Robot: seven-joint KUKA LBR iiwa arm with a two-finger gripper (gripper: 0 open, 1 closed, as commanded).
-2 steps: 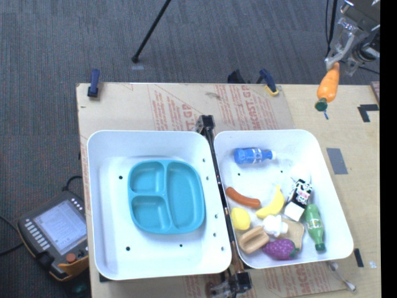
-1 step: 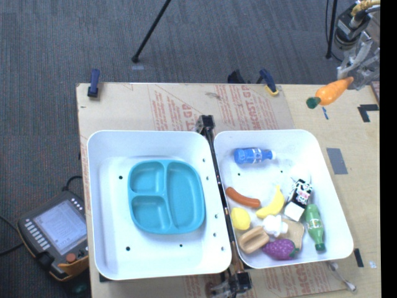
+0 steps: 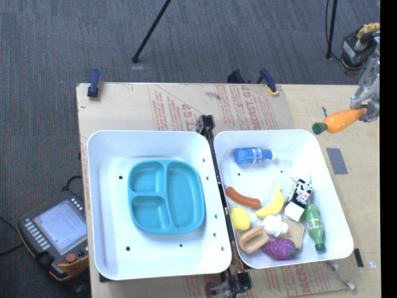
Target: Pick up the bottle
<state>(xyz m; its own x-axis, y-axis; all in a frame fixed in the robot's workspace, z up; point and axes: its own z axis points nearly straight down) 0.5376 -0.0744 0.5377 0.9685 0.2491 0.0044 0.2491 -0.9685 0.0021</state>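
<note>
**Gripper off beside the right bin, both bottles lying inside it**

From the overhead camera I see the gripper (image 3: 370,107) outside the right bin (image 3: 282,143), well beyond its far right corner and above the bare bench. A toy carrot (image 3: 341,121) meets its tip with its thick end. I cannot tell whether the gripper is clamped on the carrot or merely touching it, as the frame edge cuts it off.

A blue bottle (image 3: 252,156) lies on its side near the bin's far wall, apart from the other toys. A green bottle (image 3: 314,226) lies along the bin's right wall, near the front corner, in a crowd of toy food that includes a banana (image 3: 273,203). Left of this bin, the left bin (image 3: 105,166) holds a blue divided tray (image 3: 166,196).
</note>
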